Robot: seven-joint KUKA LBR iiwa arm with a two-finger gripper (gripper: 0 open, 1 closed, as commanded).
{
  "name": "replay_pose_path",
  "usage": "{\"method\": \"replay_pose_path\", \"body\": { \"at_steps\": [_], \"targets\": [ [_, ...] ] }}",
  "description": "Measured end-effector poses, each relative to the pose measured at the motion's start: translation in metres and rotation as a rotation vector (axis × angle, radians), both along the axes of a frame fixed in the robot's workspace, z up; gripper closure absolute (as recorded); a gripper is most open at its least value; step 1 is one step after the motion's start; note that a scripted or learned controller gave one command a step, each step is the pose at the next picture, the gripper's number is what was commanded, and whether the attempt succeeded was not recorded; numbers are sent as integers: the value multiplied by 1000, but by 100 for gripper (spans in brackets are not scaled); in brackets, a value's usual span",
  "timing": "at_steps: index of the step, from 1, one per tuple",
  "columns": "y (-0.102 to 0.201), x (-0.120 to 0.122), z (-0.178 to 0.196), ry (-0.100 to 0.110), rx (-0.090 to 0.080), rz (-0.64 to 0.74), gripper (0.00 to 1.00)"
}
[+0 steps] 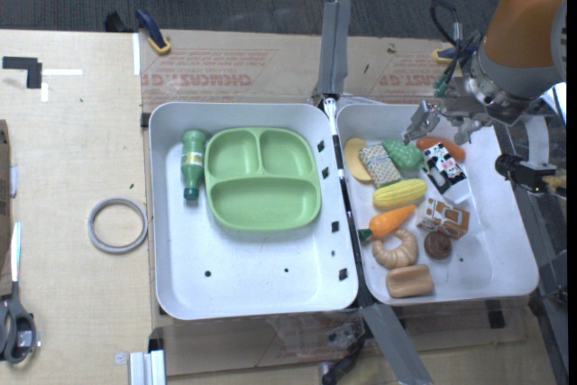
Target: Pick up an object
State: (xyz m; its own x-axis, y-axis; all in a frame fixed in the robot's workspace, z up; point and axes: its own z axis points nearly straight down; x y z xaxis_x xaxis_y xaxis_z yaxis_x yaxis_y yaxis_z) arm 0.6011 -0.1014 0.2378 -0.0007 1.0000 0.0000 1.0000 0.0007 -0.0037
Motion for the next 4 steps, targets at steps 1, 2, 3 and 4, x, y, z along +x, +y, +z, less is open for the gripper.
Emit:
{"method": "replay_pose_path", "body": {
  "at_steps": [1, 2, 3, 4],
  "targets": [
    [-19, -106, -97, -1, 1, 314, 0],
    [-6, -30, -147, -2, 0, 183, 0],
    [-8, -30, -138, -1, 0, 179, 100],
    [21, 0, -46, -3, -1, 105, 100]
  ]
}}
